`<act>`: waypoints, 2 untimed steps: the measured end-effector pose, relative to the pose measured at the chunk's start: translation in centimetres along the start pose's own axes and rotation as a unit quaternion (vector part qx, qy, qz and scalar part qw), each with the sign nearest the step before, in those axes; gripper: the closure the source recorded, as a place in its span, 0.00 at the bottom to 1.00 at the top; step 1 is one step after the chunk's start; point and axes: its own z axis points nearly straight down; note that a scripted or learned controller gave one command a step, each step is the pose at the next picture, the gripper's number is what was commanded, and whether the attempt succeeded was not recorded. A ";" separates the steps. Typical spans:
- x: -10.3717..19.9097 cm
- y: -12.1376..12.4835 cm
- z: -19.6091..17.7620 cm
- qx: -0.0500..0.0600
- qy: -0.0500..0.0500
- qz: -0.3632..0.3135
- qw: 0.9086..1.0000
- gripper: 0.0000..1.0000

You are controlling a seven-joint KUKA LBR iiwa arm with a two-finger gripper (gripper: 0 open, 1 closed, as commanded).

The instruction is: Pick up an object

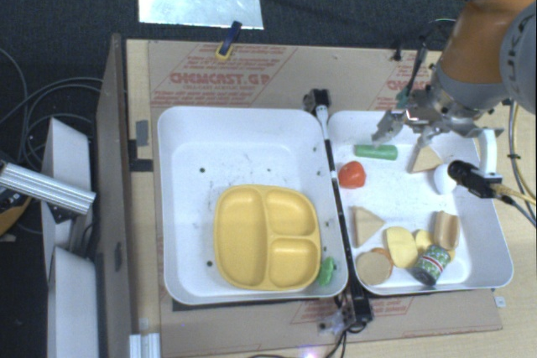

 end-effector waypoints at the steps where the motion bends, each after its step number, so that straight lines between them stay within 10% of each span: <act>1: -4.7 -6.7 12.4 0.008 0.000 0.004 1.000 0.00; 2: -2.3 1.9 12.9 -0.009 -0.010 0.001 1.000 0.00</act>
